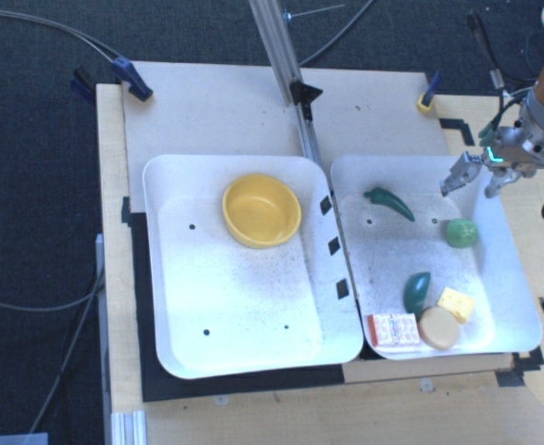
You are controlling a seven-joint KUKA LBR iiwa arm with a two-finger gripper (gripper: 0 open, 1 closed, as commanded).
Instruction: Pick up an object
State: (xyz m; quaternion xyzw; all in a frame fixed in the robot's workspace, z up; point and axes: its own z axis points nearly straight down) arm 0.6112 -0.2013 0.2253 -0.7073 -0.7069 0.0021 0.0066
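Note:
My gripper (473, 183) hangs over the far right part of the right bin (383, 170), open, with nothing between its fingers. A light green ball (461, 233) lies just below it in the bin. A dark green pepper (389, 202) rests to the gripper's left. Toward the bin's near edge sit a teal-green oval object (416, 292), a yellow wedge (455, 303), a tan round piece (439, 328) and a small red-and-white box (394, 330).
The left bin (170, 276) holds a yellow bowl (261, 209) near its far side. A metal pole (276, 35) slants up from between the bins. Blue and yellow clamps grip the bench's far corners. Cables trail over the dark carpet.

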